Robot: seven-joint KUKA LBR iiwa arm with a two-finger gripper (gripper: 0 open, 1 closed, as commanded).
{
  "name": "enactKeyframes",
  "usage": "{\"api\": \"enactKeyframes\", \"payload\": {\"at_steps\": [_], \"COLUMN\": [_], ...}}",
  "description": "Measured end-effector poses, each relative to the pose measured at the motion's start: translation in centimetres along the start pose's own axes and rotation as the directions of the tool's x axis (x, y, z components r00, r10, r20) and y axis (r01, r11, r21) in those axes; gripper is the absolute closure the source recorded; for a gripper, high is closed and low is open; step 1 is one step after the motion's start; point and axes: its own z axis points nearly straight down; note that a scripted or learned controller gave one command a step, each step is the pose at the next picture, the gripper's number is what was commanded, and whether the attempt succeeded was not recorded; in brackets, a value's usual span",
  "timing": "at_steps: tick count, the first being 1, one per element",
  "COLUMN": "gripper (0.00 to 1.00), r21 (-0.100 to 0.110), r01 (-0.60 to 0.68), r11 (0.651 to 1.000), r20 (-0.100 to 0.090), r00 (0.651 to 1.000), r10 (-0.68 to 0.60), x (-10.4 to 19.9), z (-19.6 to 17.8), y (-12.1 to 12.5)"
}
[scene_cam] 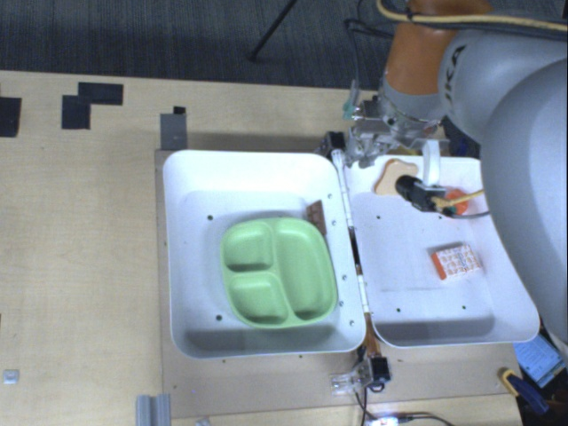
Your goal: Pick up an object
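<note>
- The gripper (366, 149) hangs over the far left corner of the right bin (390, 327), by the wall it shares with the left bin (191, 238). From here I cannot tell whether it is released or clenched, and I see nothing in its grasp.
- The toast (389, 177) lies flat on the right bin's floor just beside the gripper, a little nearer to me and to its right. It may be touching or just apart; I can't tell.
- Further right along that far wall lies a small orange-red thing (453, 204), too small to identify.
- A packet (455, 261), orange and white, lies mid-bin, well apart from the gripper.
- Across the wall, a brown piece (314, 211) leans at the left bin's right side.
- A green tray (277, 272) with three compartments sits in the middle of the left bin, touching that brown piece or nearly so.
</note>
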Motion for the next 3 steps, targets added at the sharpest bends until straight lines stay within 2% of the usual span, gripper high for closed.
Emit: {"api": "enactKeyframes", "payload": {"at_steps": [1, 2, 3], "gripper": [1.00, 1.00, 1.00], "r21": [0.004, 0.007, 0.006], "r01": [-0.005, -0.002, -0.005], "r11": [1.000, 1.000, 1.000], "r20": [0.002, 0.001, 0.001], "r00": [1.000, 1.000, 1.000], "r10": [0.005, 0.002, 0.005], "x": [0.4, 6.6, 4.9], "z": [-2.2, 2.1, -0.9], "y": [-7.2, -10.6, -16.8]}}
